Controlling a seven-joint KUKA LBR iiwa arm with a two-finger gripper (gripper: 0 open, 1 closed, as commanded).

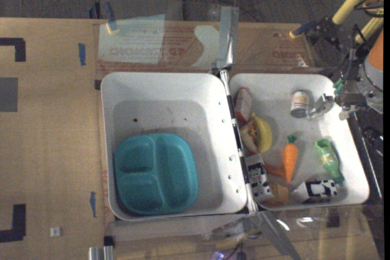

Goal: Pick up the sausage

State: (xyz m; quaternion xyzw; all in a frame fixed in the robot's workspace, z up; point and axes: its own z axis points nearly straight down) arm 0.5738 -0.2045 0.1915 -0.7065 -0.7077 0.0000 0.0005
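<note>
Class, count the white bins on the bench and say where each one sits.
2. The left bin holds a teal divided plate; the right bin holds the toy food, such as a carrot and a banana.

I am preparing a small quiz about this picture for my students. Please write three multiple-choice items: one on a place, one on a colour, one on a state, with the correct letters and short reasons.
1. In which bin does the divided plate lie?
A. the left bin
B. the right bin
C. outside both bins

2. What colour is the plate?
A. red
B. teal
C. yellow

3. How does the carrot lie?
A. on the floor of the right bin, apart from the hand
B. between the fingers of the hand
C. on the plate

Answers:
1 A: the plate rests on the floor of the left bin, toward its near side.
2 B: its whole surface is blue-green.
3 A: the carrot lies in the right bin between the banana and the green bottle, while the hand is at the bin's right edge near the small can.
</note>
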